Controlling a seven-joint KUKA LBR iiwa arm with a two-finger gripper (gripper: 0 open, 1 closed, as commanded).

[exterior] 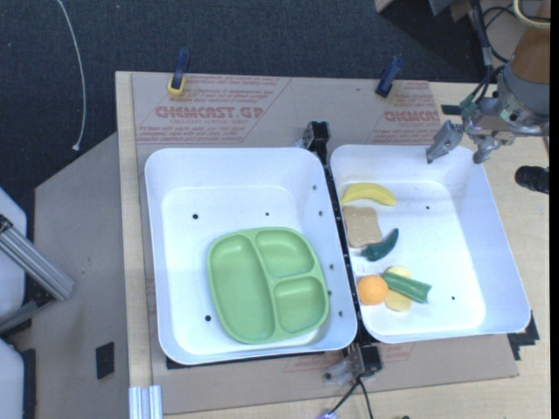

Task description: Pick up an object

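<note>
Camera view is giving me both white bins from above. My gripper (461, 146) is hanging over the far right corner of the right bin (489, 260), its two fingers (439, 145) spread apart with nothing between them. It is sitting well apart from the objects, which are all lying along the bin's left side. I am seeing a yellow banana (368, 194) nearest the far wall, and just beside it toward me a tan slice of bread (362, 226). A dark green pepper-like piece (382, 247) is touching the bread's near right corner. Nearer still, an orange ball (372, 291) is resting against the dividing wall, and beside it a green stick (406, 287) is lying across a pale yellow piece (398, 301) whose shape I cannot make out. Over in the left bin (175, 234), a green divided plate (266, 282) with three compartments is lying flat toward the near right corner.
</note>
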